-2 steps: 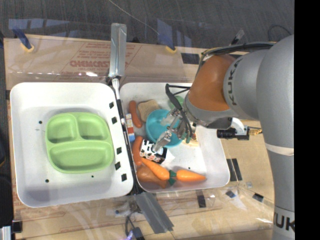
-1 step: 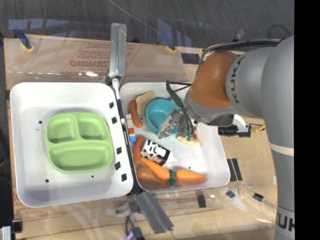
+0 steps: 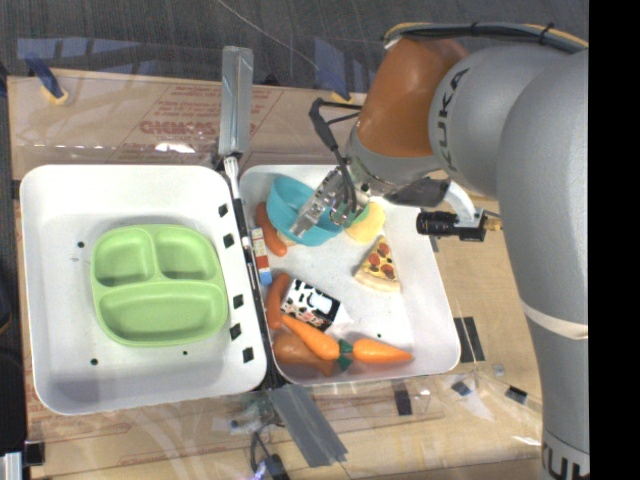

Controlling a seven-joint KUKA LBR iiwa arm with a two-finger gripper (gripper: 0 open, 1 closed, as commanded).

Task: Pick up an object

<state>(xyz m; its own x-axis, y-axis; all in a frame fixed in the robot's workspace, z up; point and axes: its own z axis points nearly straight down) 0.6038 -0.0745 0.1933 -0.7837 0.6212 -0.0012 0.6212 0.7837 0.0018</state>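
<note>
arm: grey KUKA with orange band (image 3: 410,98), reaches in from the right, wrist over the far part of the right bin
gripper: (image 3: 330,206) low over the right bin's far-left area, fingertips at the rim of the blue bowl; fingers look slightly spread, one on each side of the bowl's edge, but whether they clamp it — cannot tell
blue bowl: (image 3: 295,206) teal, tilted, far-left of right bin (image 3: 435,298), touching the gripper tips
yellow item: (image 3: 368,223) just right of the bowl, partly under the wrist, shape unclear
pizza slice: (image 3: 380,266) toy, mid-right of right bin, apart from the gripper
hot dog: (image 3: 268,230) red-orange, along left wall of right bin, beside the bowl
black-and-white packet: (image 3: 312,306) centre-near of the bin, over the carrots
carrots: (image 3: 318,340) two orange pieces along the near wall, second one (image 3: 378,351) with a green end
brown item: (image 3: 292,353) near-left corner, half hidden
left bin: (image 3: 40,298) white, holds a green divided plate (image 3: 158,283), three compartments
tabletop: (image 3: 130,108) cardboard-lined under both bins
</note>
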